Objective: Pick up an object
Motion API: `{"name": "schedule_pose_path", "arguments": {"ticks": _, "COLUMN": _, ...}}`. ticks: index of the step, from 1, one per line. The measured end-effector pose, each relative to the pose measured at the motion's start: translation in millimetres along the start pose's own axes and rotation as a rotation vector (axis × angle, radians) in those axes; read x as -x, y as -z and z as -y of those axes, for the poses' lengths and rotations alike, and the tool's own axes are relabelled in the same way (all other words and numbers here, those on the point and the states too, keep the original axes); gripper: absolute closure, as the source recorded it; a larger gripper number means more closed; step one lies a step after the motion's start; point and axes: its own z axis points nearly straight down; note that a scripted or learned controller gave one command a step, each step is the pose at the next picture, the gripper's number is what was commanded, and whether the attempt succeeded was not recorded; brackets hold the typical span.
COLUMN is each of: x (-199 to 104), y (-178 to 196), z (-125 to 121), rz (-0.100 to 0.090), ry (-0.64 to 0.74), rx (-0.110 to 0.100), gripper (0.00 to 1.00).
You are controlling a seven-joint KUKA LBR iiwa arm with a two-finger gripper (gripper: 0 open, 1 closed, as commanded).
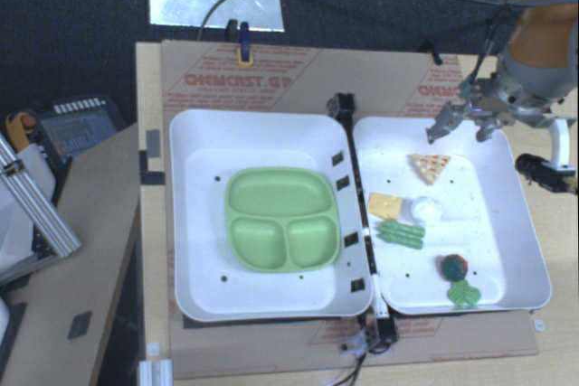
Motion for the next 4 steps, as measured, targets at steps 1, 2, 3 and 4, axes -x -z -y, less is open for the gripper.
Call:
{"name": "schedule_pose_path", "arguments": {"ticks": 1, "x": 1, "y": -44, "z": 6, "rz": 0.0, "ry": -0.002, "rx": -0.003, "gripper": 0.0}}
{"name": "schedule_pose_path", "arguments": {"ticks": 2, "x": -2, "y": -86, "z": 3, "rz": 0.0, "ry": 0.0, "rx": -0.003, "gripper": 0.0}}
{"name": "schedule_pose_path", "arguments": {"ticks": 3, "x": 3, "y": -129, "z": 0, "rz": 0.0, "ry": -0.003, "rx": -0.002, "gripper": 0.0}}
{"name": "schedule_pose_path", "arguments": {"ticks": 4, "x": 3, "y": -116, "z": -2, "rz": 0.001, "ry": -0.002, "rx": 0.004, "gripper": 1.0}}
